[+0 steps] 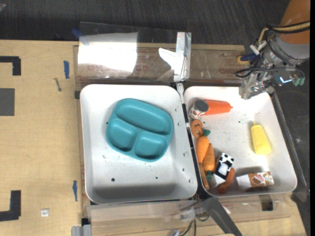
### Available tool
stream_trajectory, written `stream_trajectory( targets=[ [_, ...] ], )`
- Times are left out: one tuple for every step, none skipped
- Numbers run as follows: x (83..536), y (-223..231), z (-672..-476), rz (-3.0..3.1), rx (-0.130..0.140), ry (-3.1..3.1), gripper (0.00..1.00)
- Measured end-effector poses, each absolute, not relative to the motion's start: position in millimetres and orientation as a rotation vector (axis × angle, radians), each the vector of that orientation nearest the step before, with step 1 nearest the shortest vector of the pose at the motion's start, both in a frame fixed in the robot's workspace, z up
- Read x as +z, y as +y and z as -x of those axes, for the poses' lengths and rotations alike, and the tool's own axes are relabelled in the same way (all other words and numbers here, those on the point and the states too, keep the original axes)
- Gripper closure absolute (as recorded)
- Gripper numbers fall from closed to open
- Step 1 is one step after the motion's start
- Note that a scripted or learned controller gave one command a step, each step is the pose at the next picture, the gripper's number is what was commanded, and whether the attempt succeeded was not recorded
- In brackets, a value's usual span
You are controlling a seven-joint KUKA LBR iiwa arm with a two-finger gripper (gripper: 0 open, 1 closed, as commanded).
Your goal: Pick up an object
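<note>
The right bin (280, 132) holds several toys: an orange carrot-like cylinder (215, 106) near its back left, a yellow block (260, 138) at the right, two carrots (205, 154) along the left wall, a black-and-white cow figure (224, 166) and a small brown-and-white carton (259, 179) at the front. My gripper (251, 88) hangs over the bin's back right corner, above and right of the orange cylinder, with nothing visibly between its fingers. The view does not reveal how the fingers stand.
The left bin (93, 166) bears a teal divided plate (140, 128). A clear plastic sheet (133, 58) and a metal bracket (182, 53) stand behind the bins. The wooden bench (34, 146) stretches to the left.
</note>
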State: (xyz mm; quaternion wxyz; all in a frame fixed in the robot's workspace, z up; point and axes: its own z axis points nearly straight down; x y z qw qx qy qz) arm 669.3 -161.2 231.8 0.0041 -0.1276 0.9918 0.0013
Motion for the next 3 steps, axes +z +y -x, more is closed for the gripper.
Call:
stream_trajectory(
  targets=[
    [220,-100,-668.5,0.377,0.004,3.114,1.00],
    [222,-36,-666.9,0.413,0.004,3.109,1.00],
    [303,-73,-669.1,0.193,-0.003,3.118,1.00]
  ],
)
